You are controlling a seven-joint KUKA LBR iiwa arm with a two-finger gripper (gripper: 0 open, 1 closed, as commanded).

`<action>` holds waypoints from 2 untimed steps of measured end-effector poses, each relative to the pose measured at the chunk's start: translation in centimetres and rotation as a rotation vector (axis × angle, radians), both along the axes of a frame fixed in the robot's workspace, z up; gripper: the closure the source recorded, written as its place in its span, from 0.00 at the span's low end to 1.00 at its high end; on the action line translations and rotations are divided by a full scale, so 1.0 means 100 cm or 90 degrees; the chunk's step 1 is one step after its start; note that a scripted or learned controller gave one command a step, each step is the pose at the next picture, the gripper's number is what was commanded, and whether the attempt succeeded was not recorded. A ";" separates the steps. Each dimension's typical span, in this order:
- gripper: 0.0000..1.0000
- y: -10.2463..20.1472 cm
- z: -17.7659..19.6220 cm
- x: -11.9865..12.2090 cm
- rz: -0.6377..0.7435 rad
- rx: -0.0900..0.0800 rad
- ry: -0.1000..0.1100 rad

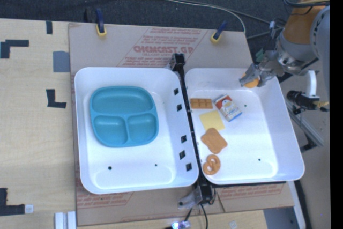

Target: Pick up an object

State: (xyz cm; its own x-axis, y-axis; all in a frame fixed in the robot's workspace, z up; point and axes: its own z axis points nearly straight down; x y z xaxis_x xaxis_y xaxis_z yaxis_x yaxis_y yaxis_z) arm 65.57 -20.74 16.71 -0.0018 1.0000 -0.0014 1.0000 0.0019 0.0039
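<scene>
Orange piece (252, 83) pinched in the gripper (256, 76) above the right bin's (278, 115) far edge — lifting underway — next, raise it clear.

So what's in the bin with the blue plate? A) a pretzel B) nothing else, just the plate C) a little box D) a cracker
B: the blue plate sits by itself in the left bin, while the pretzel, cracker and little box all lie in the right bin.
</scene>
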 end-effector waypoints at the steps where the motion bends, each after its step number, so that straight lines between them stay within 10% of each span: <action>1: 1.00 0.000 0.053 0.001 0.000 0.000 0.000; 2: 1.00 0.001 0.077 0.002 0.000 0.001 0.002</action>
State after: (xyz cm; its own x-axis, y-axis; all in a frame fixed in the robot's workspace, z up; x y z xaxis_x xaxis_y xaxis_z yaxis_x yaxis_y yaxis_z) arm 65.79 -20.64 24.38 -0.0017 1.0000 -0.0001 1.0000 0.0017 0.0010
